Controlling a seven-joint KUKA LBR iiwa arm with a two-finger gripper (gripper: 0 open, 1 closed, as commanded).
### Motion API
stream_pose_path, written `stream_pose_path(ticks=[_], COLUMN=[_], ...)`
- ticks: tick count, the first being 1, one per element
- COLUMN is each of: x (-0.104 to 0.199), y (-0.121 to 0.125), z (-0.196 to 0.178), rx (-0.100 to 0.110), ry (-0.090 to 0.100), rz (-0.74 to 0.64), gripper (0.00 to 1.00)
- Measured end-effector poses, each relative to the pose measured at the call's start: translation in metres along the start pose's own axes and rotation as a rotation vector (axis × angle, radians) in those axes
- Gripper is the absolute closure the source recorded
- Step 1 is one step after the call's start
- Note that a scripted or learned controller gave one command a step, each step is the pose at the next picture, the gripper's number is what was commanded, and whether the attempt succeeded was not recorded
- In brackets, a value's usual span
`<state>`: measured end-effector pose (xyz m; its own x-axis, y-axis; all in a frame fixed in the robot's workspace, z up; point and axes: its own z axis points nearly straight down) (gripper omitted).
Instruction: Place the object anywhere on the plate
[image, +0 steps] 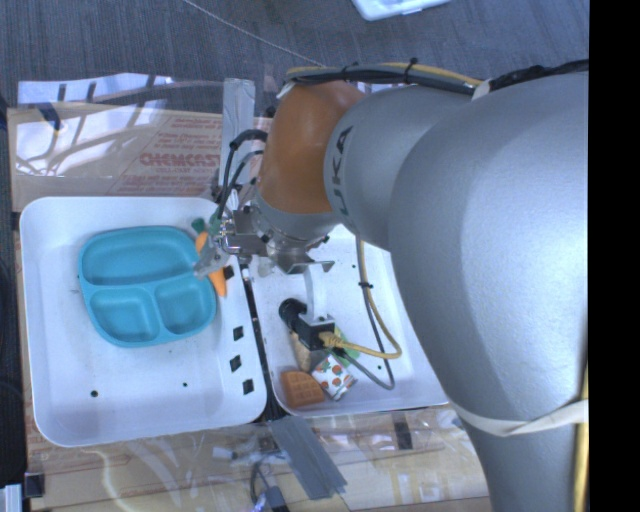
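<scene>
Your gripper (215, 252) sits mid-frame at the blue plate's (140, 285) right edge, pinching a small orange carrot-like toy (219, 281). It looks light, stiff and slick, I judge; hold it mid-body so it cannot pivot before release.

Robot lab: KUKA arm (450, 200) over taped white bins (60, 400).

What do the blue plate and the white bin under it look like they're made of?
Blue plate: probably molded plastic, going by its even color, soft sheen and rounded compartment ridges. White bin: likely plastic too, smooth and slightly glossy with rounded corners, though coated metal is possible.
</scene>
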<state>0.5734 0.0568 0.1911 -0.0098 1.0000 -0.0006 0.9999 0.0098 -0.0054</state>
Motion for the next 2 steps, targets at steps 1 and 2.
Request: stream_pose_path(ticks=[1,2], x=[0.0,0.0], y=[0.0,0.0], z=[0.0,0.0], rx=[0.0,0.0], ry=[0.0,0.0], rz=[0.0,0.0], gripper=[0.0,0.0])
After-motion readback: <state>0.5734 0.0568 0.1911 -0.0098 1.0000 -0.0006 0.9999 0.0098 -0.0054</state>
